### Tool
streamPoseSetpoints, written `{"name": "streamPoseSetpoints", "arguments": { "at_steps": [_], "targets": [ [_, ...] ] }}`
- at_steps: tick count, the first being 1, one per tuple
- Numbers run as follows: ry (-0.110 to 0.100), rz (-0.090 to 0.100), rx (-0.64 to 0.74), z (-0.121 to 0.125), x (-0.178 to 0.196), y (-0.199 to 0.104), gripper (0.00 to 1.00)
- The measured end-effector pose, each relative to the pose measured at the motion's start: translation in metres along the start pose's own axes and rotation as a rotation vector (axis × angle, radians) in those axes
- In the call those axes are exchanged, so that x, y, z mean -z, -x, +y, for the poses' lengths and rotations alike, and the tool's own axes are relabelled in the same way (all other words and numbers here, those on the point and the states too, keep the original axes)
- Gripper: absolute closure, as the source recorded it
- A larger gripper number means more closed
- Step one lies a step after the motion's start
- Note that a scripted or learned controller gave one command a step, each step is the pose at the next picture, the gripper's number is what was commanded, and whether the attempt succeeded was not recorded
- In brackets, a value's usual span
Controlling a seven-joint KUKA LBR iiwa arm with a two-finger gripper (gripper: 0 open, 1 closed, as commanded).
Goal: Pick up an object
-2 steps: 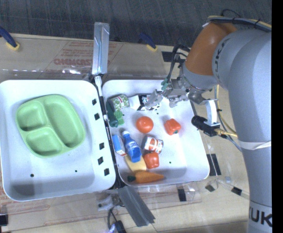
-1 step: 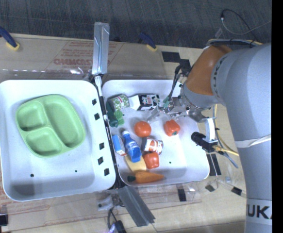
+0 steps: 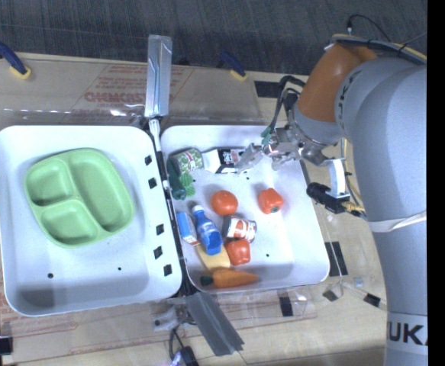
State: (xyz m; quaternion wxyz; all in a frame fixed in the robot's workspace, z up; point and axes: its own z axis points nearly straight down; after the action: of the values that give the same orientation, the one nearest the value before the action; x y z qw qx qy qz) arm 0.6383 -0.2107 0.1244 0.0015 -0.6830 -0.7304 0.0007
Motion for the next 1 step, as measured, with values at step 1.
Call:
{"name": "streamPoseSetpoints", "arguments": {
  "at_steps": [1],
  "targets": [
    [-0.002,0.000,-0.054,-0.0620,-0.0341,-0.0050,0.00]
  ]
}}
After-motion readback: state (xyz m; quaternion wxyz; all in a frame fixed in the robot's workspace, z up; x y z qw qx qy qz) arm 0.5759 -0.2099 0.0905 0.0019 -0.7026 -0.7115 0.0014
